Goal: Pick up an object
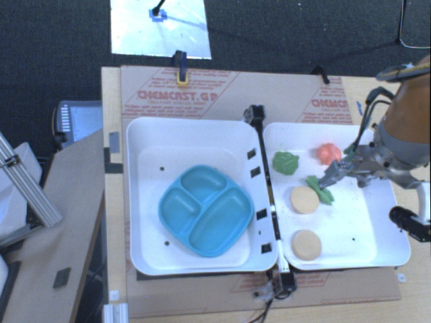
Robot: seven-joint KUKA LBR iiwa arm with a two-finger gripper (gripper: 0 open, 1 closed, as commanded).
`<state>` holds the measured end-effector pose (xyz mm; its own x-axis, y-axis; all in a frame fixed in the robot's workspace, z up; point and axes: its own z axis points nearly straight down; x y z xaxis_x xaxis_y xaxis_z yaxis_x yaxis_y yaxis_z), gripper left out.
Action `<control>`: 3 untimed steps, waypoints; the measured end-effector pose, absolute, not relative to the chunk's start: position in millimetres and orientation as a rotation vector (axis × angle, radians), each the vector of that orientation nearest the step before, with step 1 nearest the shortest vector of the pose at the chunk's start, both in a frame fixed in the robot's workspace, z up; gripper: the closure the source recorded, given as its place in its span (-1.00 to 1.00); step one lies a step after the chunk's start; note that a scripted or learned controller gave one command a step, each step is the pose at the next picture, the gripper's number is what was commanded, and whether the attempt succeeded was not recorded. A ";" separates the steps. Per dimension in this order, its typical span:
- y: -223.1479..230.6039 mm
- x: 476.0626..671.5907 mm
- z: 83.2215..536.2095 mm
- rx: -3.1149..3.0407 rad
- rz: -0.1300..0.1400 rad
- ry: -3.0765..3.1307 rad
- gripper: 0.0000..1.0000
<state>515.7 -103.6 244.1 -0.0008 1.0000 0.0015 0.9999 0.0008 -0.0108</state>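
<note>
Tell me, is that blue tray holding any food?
Empty. The blue tray shows bare compartments in the left bin.

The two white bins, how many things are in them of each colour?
Blue: 1, the divided plate in the left bin.
Green: 2, the leafy piece and the long piece, in the right bin.
Pinkish red: 1, the lump.
Tan: 2, the upper round and the lower round.
Total: 6
</note>
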 end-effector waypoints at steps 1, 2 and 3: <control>-103.3 518.1 250.1 -2.219 -0.002 -2.226 -1.00; -110.9 512.3 201.7 -2.220 0.002 -2.221 -1.00; -117.2 505.1 145.7 -2.220 0.002 -2.220 -1.00</control>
<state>505.1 -117.2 145.7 -0.0004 1.0000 0.0007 1.0000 0.0004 -0.0022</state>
